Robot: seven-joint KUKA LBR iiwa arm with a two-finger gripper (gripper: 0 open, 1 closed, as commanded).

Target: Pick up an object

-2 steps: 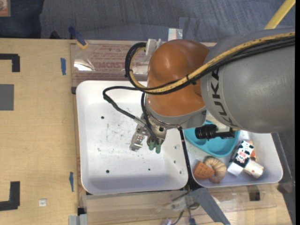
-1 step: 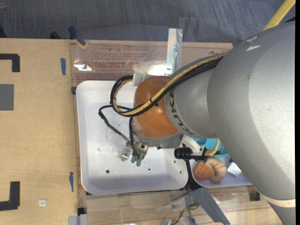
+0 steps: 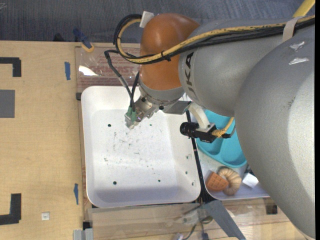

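Observation:
My gripper (image 3: pixel 132 118) hangs over the upper middle of the left white bin (image 3: pixel 97 181), low above its floor, below the orange band of the arm. A small green part shows at its tip; whether that is a held thing or part of the gripper is unclear. In the right bin (image 3: pixel 235 193) a teal bowl-like object (image 3: pixel 227 151) lies partly under the arm. In front of it sit a tan ridged, shell-like object (image 3: pixel 231 178), an orange piece (image 3: pixel 216 183) and a small white item (image 3: pixel 250 181).
The grey arm covers most of the right bin and the view's right side. The left bin's floor shows dark scuffs and small dots. A wooden bench top (image 3: pixel 40 134) with black and blue tape marks lies to the left.

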